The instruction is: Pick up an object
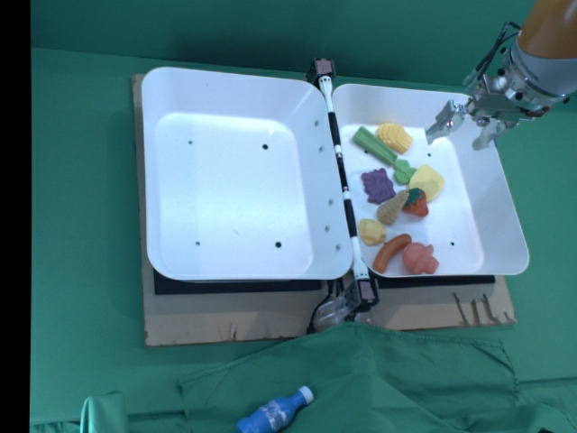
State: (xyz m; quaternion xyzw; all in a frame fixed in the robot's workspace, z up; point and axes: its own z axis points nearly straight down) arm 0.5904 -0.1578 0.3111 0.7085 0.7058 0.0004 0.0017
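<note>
The arm enters from the upper right, its orange band (550, 12) above a grey wrist (538, 78) angled down and to the left. Below the wrist, the gripper (466, 126) hangs over the far right corner of the right bin (505, 233). Its two fingers (441, 121) are spread apart, with apparently nothing between them, though the view is small.

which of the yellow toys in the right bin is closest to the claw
The corn, at the far end of the toy pile, just left of and below the claw. The lemon-like piece lies farther down the bin, and the small yellow one farther still.
</note>
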